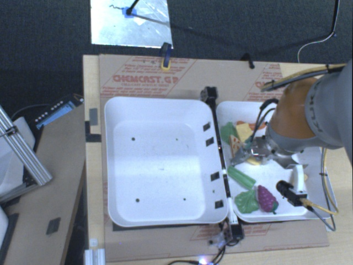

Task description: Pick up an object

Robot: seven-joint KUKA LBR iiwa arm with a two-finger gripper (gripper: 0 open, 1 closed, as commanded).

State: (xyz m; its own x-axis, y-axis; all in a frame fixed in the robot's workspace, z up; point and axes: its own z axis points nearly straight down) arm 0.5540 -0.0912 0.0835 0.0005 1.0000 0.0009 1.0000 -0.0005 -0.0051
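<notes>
The gripper (248, 152) is low in the right bin (314, 214), over a yellow piece (254, 160); whether it grips cannot be told. Nearby lie a smooth green cylinder (241, 176), knobbly purple grapes (267, 198) and a leafy green toy (247, 201). The grey arm (325, 112) bends in from the right

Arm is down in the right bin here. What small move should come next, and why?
Probably a short straight lift to test the grab. The gripper sits low in the right bin among the toys, beside a yellow piece and above the green stick. Nothing clearly shows between its fingers, so lifting would reveal whether anything was caught.
</notes>
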